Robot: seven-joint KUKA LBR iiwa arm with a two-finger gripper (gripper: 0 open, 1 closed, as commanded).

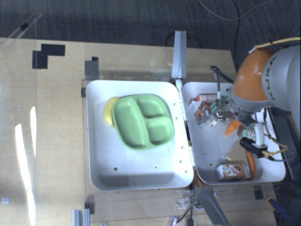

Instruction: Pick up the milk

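gripper down in the right bin's far clutter, can't tell its state — milk carton lies at the near wall, well apart — likely wrong-item grab

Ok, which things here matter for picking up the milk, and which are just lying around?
For the job: carton lying in the right bin, probably the milk; hand.
Just lying about: green plate, yellow thing under it, orange piece, left bin.
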